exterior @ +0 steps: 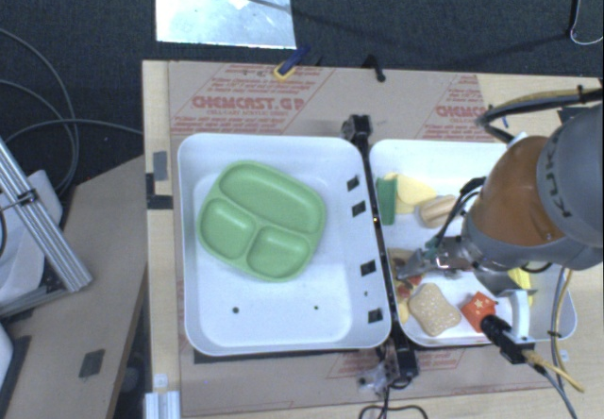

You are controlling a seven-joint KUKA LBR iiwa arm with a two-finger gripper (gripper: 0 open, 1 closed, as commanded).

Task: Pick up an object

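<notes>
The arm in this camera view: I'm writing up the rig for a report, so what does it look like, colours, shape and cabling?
The arm is bulky and rounded, with a grey shell and a wide orange band above the wrist. Its gripper is a slim metallic piece pointing toward the bins' divider. Thin dark cables loop from the wrist to the gripper.

Small objects clustered in the right bin, lower right of the frame.
A green block [386,197] stands beside a yellow piece [411,189] and a tan roll [436,209]; lower down lie a speckled beige sponge-like piece [434,309] and an orange-red item [478,305].
</notes>
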